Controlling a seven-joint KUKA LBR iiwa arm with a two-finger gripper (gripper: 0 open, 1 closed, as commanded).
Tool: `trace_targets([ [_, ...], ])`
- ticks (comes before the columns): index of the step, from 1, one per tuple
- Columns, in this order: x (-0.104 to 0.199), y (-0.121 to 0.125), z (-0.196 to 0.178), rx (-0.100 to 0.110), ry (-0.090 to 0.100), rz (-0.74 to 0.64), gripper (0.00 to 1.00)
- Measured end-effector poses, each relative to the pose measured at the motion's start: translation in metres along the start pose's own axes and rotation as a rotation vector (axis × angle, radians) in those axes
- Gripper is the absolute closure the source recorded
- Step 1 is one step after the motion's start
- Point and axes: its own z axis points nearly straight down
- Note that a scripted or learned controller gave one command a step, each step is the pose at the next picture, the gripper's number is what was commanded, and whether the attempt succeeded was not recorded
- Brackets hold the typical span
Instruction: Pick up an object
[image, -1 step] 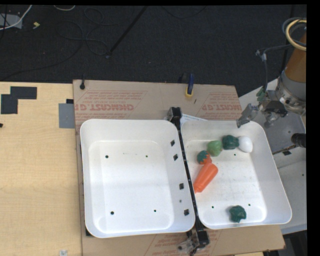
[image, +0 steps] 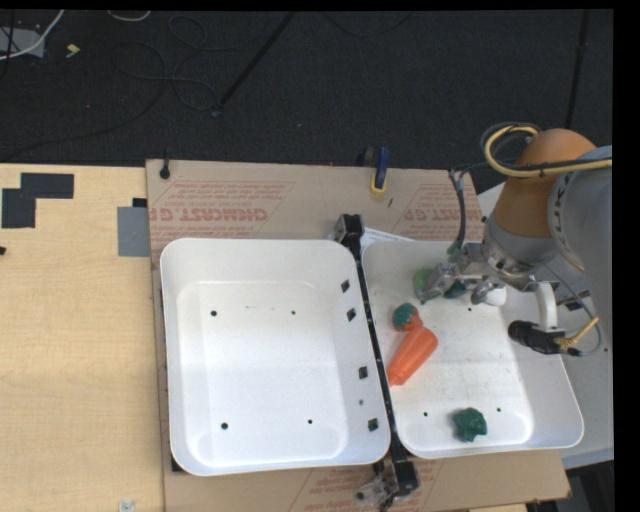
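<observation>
Open floor across left bin, reachable from any side. Right bin tighter: orange carrot at 9 o'clock touching small green ball, dark green lump at 6, gripper at 12. Free lane at 3–4 o'clock. Black divider clips between bins.

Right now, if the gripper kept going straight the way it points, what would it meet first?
The gripper points down and left into the right bin. Probably the bin floor first, perhaps the green end of the toy carrot just beyond; depth is unclear from this slant.
</observation>
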Motion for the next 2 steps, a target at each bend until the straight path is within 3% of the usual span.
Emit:
trace_targets([
  [1,0.08,-0.026,0.021,-0.002,0.003,-0.006,0.0],
  [2,0.077,-0.041,0.02,-0.004,-0.002,0.002,0.0],
])
